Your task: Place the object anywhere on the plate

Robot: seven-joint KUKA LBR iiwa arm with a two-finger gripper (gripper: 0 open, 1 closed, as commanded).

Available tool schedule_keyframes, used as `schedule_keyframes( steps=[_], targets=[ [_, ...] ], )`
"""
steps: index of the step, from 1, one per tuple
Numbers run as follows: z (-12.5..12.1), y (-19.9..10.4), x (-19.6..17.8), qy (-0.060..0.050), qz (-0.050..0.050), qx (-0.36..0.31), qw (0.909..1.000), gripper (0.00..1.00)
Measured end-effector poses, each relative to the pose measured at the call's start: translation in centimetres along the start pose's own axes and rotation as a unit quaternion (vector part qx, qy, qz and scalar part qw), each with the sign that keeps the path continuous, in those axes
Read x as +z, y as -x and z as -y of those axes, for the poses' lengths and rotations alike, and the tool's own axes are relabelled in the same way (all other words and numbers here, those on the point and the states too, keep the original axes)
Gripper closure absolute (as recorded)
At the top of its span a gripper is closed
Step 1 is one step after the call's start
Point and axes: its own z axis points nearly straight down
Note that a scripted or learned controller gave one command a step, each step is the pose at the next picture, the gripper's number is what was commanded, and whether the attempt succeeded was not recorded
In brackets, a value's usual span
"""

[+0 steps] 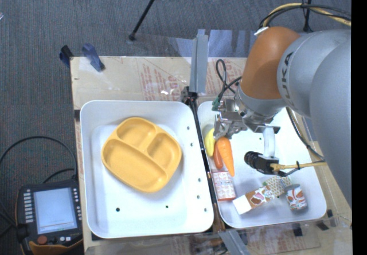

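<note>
Lying lengthwise — carrot (225,155), tip toward viewer

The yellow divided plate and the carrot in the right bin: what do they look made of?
The plate looks like moulded plastic: uniform yellow, smooth matte finish, rounded compartment ridges. The carrot is probably a plastic toy, with even orange colour and a slight sheen, though real produce can't be ruled out from this view.

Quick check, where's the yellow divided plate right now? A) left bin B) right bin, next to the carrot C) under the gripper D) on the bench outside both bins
A: the yellow plate lies flat in the left bin, while the carrot and the gripper are over the right bin.
</note>
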Motion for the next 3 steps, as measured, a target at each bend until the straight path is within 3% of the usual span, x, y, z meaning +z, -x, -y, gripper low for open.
schedule_keyframes(
  steps=[1, 2, 3],
  targets=[
    [1.2, -7.3, 0.0, 0.0, 0.0, -0.022, 0.9998, 1.0],
    [0.9, -17.6, -1.5, 0.001, 0.0, 0.011, 0.9999, 1.0],
    [0.9, -17.6, -1.5, 0.001, 0.001, 0.011, 0.9999, 0.0]
  ],
)
